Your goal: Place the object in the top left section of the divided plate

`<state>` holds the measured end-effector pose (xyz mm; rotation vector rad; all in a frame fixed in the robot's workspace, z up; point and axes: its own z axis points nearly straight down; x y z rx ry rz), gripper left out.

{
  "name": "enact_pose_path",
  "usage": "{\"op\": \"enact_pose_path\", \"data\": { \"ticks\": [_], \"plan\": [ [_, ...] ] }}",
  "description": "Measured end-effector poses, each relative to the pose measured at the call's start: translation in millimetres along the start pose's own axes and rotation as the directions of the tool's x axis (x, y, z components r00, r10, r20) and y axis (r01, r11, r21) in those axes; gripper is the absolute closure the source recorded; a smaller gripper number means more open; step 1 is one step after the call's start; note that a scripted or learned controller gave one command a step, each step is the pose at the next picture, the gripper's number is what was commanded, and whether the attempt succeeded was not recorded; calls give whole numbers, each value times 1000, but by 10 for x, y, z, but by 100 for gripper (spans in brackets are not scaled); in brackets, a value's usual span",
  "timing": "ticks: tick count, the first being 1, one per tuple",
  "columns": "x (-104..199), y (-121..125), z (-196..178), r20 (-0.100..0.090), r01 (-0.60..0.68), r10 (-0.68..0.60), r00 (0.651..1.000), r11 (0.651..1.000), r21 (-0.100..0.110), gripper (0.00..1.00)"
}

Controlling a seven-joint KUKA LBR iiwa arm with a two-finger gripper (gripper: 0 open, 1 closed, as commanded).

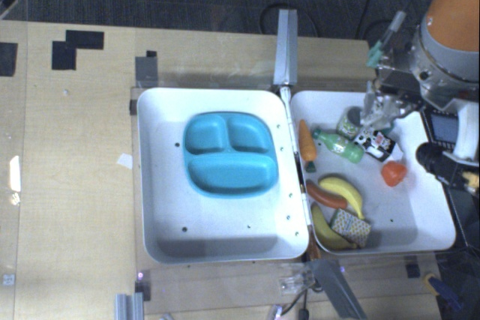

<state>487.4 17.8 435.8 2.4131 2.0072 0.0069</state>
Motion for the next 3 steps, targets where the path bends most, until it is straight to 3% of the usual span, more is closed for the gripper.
{"op": "enact_pose_path", "data": {
  "ticks": [1,2,3],
  "plan": [
    [2,-1,1,1,-243,243,970,970,0,100],
    [54,-11,7,1,-185,185,983,983,2,100],
    [-52,9,1,1,-481,481,877,877,0,100]
  ]
}}
